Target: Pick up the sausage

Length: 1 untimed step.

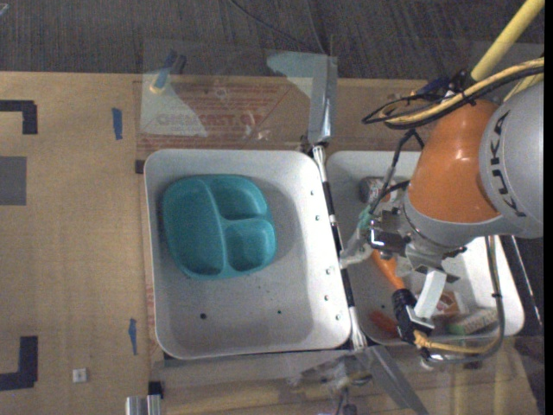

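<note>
We can read only "KUKA", black letters running sideways on the grey arm point(517, 167) at right, partly cut by the frame edge. The clear plastic sheet point(226, 102) above the bins has red print, but too blurred to read.

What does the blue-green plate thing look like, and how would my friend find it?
Look at the two white bins side by side and go to the left bin, the one away from the robot arm. In its upper half lies a teal plate, rounded and split into three compartments. Nothing else there has that colour.
</note>
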Each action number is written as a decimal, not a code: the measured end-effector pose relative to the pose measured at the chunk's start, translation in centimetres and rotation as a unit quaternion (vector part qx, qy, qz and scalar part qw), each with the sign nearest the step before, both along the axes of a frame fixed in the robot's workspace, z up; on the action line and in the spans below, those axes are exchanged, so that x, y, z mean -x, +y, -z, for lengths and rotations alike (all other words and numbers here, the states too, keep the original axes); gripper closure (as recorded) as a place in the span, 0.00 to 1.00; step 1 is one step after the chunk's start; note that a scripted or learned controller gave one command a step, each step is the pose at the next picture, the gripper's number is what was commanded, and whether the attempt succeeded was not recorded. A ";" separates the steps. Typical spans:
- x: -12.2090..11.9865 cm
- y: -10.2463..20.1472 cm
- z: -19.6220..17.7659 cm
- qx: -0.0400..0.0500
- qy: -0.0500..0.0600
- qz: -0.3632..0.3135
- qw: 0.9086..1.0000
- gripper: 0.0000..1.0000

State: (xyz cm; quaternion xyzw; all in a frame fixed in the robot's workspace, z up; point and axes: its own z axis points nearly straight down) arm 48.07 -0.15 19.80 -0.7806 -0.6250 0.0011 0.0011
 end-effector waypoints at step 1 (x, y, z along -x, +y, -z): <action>0.2 -4.6 1.4 -0.001 0.000 -0.006 1.000 0.00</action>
